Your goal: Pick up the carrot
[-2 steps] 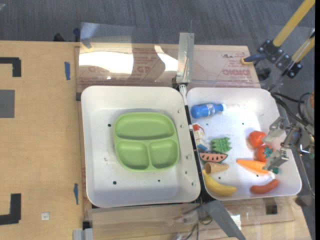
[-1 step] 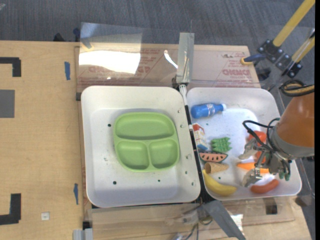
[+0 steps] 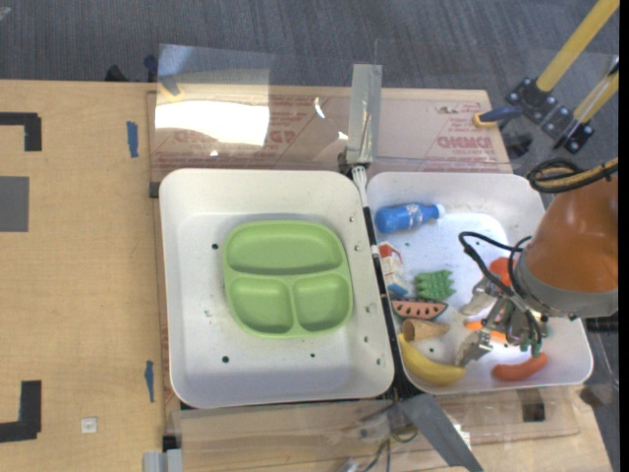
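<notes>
Though it is half hidden under the gripper [image 3: 496, 330] in the right bin [image 3: 565, 367], I judge the carrot [image 3: 484, 340], a small orange toy, light, stiff and smooth, best pinched across its middle; I cannot tell the tool's state from this slant, with a banana [image 3: 430, 364] just beside

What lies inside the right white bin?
The right white bin holds a blue bottle, green toy, watermelon slice, yellow banana and red sausage. The arm covers the rest.
</notes>
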